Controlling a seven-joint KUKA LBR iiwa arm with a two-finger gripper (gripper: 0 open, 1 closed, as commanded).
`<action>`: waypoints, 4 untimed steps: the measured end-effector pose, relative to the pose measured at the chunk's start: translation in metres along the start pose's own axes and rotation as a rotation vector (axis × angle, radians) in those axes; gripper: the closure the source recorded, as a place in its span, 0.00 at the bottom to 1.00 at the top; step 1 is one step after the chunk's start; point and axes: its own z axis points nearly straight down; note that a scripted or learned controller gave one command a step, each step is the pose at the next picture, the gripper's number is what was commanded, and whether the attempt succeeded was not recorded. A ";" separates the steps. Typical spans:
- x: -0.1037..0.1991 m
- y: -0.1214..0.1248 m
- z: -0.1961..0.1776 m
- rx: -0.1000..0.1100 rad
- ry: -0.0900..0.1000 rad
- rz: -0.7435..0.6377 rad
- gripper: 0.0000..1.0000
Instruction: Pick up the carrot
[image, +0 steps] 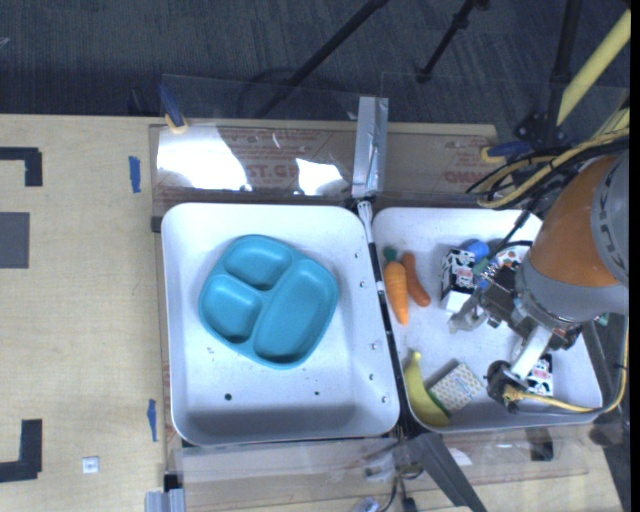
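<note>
One fixed camera above the bench, slanted down on both white bins; arm from right

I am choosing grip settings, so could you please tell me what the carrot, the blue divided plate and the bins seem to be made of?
The carrot looks like smooth moulded plastic, a toy: even orange, faint sheen. The blue divided plate seems hard plastic, uniformly coloured, with soft rounded ridges. The left bin appears to be glossy white plastic or enamelled metal, given the glare; I cannot tell which.
</note>
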 end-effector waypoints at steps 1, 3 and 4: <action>-0.014 0.012 0.095 -0.001 0.004 -0.158 0.00; -0.026 0.027 0.096 -0.006 0.009 -0.160 0.00; -0.002 0.013 0.000 0.000 0.000 0.060 0.00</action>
